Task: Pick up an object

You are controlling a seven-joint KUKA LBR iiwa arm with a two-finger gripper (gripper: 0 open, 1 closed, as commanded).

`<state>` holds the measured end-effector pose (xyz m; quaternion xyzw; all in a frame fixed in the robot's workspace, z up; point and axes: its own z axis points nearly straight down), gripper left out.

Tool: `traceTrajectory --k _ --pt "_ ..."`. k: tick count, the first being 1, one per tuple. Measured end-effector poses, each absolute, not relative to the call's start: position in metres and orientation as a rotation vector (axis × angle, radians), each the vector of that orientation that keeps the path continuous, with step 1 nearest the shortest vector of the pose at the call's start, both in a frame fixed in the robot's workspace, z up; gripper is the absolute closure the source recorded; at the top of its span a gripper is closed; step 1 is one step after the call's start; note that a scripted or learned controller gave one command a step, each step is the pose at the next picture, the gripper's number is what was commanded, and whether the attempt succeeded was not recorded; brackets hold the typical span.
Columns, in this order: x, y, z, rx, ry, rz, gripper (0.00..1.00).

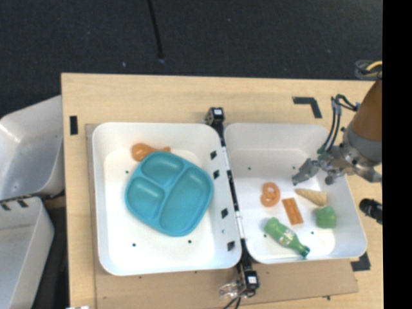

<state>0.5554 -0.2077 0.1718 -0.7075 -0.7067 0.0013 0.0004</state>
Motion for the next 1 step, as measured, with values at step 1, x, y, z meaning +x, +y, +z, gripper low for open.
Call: traceTrajectory --k 1 --pt "0.5472 -0.2148 0.1227 -2.224 -2.222 0.002 0.0"
